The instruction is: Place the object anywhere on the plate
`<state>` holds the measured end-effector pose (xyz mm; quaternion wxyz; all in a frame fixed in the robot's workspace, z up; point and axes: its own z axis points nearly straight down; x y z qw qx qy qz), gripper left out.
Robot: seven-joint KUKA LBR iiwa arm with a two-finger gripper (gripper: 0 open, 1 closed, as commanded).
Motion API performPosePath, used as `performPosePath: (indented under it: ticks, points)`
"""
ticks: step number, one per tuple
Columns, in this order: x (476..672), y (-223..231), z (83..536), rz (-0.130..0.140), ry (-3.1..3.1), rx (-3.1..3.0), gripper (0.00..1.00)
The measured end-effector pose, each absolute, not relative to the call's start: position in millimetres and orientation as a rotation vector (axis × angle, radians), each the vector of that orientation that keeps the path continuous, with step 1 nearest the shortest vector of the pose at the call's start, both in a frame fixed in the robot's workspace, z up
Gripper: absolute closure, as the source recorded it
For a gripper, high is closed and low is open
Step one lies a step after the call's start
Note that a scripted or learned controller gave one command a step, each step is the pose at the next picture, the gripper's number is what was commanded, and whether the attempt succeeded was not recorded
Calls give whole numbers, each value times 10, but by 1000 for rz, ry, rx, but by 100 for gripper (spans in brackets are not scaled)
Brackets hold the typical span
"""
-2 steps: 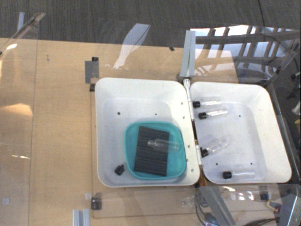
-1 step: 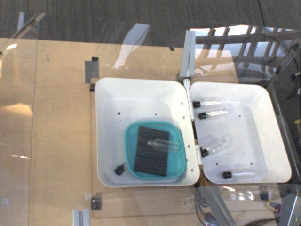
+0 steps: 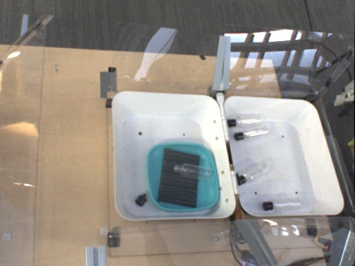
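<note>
- The left bin (image 3: 125, 148) holds a teal plate (image 3: 208, 176), square with round corners.
- On the plate lies a dark ribbed pad (image 3: 175, 190), and a clear vial (image 3: 193, 170) lies across the upper part of the pad, so the object is on the plate.
- A small black cap (image 3: 141, 200) sits on the bin floor just beside the lower left corner of the plate.
- The right bin (image 3: 310, 165) holds four clear vials with black caps (image 3: 250, 133); the glass is hard to see, so the count may be wrong.

lab | 2 white bins (image 3: 166, 101) | wooden bench (image 3: 55, 148) | clear vials (image 3: 249, 133)
</note>
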<state>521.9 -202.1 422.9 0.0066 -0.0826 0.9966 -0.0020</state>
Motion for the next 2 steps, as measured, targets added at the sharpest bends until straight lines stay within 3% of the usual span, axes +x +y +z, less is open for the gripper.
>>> performPosePath:
  ticks: [1, 2]
  points:
    - [5538, -2047, 4387, -11, 2979, -952, 0]
    - [5320, -2049, 4381, -12, 2703, -1582, 0]
